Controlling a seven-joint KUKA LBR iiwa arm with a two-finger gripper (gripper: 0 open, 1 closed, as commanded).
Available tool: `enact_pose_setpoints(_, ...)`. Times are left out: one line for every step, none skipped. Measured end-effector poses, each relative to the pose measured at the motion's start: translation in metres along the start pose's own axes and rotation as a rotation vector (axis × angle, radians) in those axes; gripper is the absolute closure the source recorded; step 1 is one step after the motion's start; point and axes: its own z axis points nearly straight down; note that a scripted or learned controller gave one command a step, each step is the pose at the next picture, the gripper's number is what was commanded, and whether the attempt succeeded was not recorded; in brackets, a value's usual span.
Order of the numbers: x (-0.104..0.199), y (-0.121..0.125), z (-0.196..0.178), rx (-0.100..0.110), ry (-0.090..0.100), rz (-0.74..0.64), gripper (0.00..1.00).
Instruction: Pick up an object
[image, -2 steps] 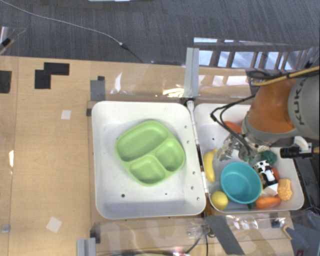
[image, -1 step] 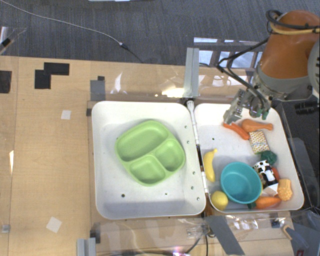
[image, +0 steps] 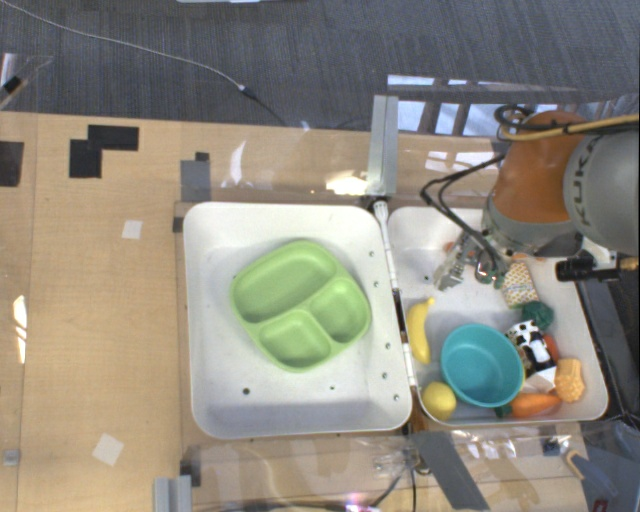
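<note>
While my end effector (image: 462, 268) hangs over the far part of the right bin (image: 420, 232), I cannot tell if it is open or closed. Near it lie a banana (image: 419, 330), a teal bowl (image: 481, 364), a lemon (image: 438, 399) and a carrot (image: 533, 405). A green plate (image: 300, 303) sits in the left bin (image: 215, 400).

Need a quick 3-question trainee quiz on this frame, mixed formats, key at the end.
1. True or false: the green divided plate lies in the left bin.
2. Which lies nearest the teal bowl: A) banana B) black squares on the bench C) cable?
3. Fill in: the pincer hangs over the ___ bin.

Key: 1 true; 2 A; 3 right.
</note>
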Motion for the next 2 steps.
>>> enact_pose_setpoints(-0.018, 0.026, -0.189, -0.003, -0.008, 0.137, 1.0)
enact_pose_setpoints(0.035, 0.06, -0.132, 0.003, 0.013, 0.18, 1.0)
